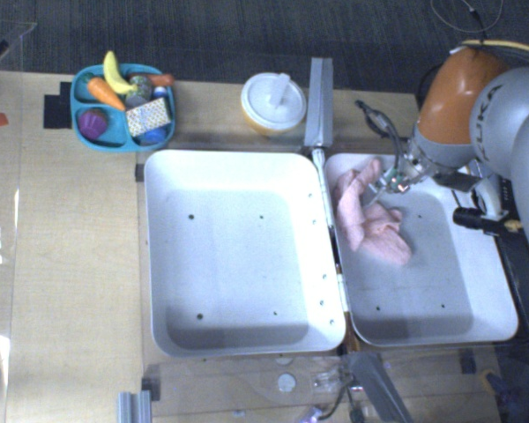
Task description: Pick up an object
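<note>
Camera view looks down at a slant on two shallow white bins side by side. The left bin (234, 249) sits at about 8 o'clock from the frame's centre; the right bin (441, 280) sits at about 4 o'clock, its right wall partly covered by the arm.

The arm (485, 104), grey with an orange band, comes in from 3 o'clock and is cut off by the frame edge, so its base cannot be seen. The gripper (395, 180) is down at the upper part of the right bin, at about 12 o'clock within that bin. It is small and blurred against the bin floor; whether it is spread or pinched together cannot be told, nor whether it grips anything.

A crumpled pink cloth (368, 214) lies in the right bin's upper left area, at about 10 o'clock within the bin, against the left wall. Its upper right edge lies just at the gripper; actual contact cannot be made out.

Beyond the bins, at 11 o'clock in the frame, a blue tray (81, 104) holds small toy foods, including a yellow banana shape (115, 73); the rest are too small to name. At 12 o'clock stands a white lidded cup (273, 102).
</note>
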Robot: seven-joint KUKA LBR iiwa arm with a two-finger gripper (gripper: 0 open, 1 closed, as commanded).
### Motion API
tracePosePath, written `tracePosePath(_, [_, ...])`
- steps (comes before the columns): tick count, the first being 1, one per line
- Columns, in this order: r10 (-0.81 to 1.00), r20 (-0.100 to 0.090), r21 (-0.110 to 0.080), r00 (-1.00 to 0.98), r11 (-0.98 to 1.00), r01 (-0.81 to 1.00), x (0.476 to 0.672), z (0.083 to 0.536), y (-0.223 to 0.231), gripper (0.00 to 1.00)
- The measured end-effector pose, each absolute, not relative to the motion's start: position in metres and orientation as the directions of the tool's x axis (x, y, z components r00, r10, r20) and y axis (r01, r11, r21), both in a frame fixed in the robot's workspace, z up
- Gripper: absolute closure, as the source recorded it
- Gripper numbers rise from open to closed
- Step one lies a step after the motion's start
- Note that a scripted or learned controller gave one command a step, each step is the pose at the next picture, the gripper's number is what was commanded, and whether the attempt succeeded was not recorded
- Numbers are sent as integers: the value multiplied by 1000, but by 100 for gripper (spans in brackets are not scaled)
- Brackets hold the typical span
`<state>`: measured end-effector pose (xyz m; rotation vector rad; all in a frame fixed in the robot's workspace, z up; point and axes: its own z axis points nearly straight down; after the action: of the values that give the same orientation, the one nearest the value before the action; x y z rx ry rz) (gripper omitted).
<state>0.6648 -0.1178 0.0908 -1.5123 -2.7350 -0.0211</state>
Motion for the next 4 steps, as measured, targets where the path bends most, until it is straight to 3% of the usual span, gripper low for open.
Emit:
tracePosePath(1, [792,-16,9,-611,611,792,656,92,-99,0])
tracePosePath(2, [860,-3,5,-510,510,860,605,102,-105,0])
tracePosePath(3, [738,-5,6,-675,675,738,553,185,-68,0])
tracePosePath(4, [784,-7,8,-621,621,784,582,95,-99,0])
